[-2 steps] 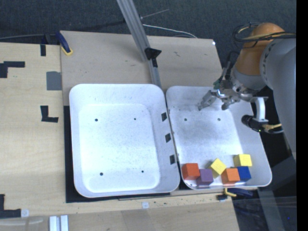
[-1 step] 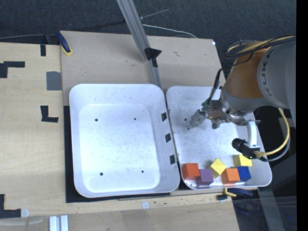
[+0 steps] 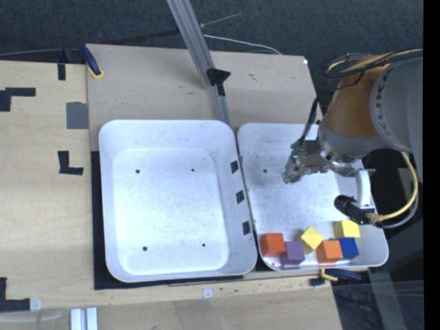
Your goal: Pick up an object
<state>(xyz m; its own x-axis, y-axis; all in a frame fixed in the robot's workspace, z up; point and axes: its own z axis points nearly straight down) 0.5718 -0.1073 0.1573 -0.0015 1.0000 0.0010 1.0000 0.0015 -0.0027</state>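
Observation:
Several small blocks lie along the near edge of the right bin point(image 3: 275, 150): an orange block point(image 3: 272, 243), a purple block point(image 3: 294, 251), a yellow block point(image 3: 311, 237), a second orange block point(image 3: 329, 250), a blue block point(image 3: 348, 247) and another yellow block point(image 3: 347, 229). My gripper point(image 3: 294, 171) hangs over the middle of the right bin, well above and behind the blocks. Nothing shows between its fingers.
The left bin point(image 3: 168, 198) sits beside the right one, with black clips along the shared wall. A slanted metal pole point(image 3: 194, 36) rises from behind the bins. The grey and orange arm point(image 3: 364, 108) covers the right bin's far right side.

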